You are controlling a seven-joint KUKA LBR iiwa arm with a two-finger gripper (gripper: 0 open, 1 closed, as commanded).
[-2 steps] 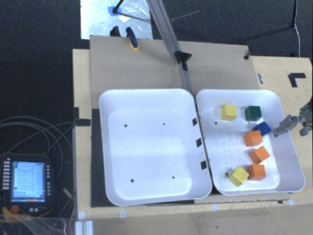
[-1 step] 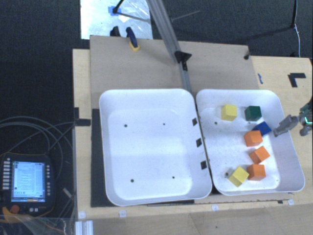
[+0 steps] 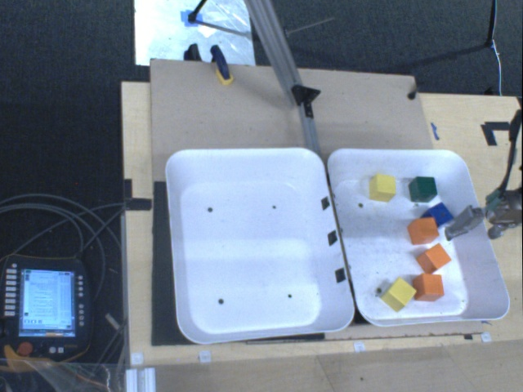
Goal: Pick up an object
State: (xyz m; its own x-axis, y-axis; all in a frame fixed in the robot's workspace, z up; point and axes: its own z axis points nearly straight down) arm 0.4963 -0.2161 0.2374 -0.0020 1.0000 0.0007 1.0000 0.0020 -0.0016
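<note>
The hand [image 3: 476,221] reaches in at 3 o'clock over the right bin's [image 3: 482,300] rim; whether it is apart or together cannot be told, and nothing shows held in it. In that bin lie seven cubes: yellow [image 3: 382,187], green [image 3: 422,189], blue [image 3: 440,213], three orange [image 3: 422,230], and a second yellow [image 3: 399,293] at 6 o'clock. The left bin [image 3: 180,219] sits alongside on the desk [image 3: 139,137].
</note>
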